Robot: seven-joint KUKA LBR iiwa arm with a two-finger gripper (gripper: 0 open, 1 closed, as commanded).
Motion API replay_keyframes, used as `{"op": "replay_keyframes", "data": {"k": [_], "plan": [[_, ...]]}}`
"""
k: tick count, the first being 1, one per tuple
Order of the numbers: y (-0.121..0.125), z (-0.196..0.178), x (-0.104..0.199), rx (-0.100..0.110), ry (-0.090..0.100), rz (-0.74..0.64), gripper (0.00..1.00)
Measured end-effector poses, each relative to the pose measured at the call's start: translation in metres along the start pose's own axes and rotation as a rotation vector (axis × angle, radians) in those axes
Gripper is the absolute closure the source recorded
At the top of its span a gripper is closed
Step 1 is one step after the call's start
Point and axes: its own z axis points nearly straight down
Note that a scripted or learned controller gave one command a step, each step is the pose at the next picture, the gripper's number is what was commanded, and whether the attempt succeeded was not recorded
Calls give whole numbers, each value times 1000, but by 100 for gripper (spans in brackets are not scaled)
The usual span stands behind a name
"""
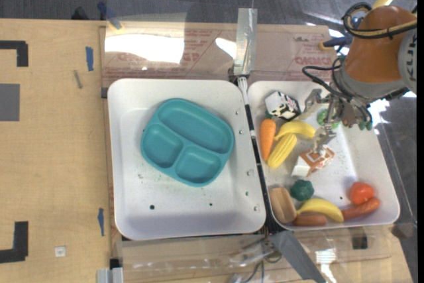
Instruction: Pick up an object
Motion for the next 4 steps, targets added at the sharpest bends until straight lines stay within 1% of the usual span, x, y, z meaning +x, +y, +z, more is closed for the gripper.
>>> {"op": "replay_keyframes", "data": {"k": [1, 2, 3, 4], "plan": [[55, 17, 7, -14, -4, -80, 0], [55, 4, 3, -12, -19, -81, 100], [100, -92, -8, -17, -11, 0, 100], [43, 11, 6, -15, -3, 212, 100]]}}
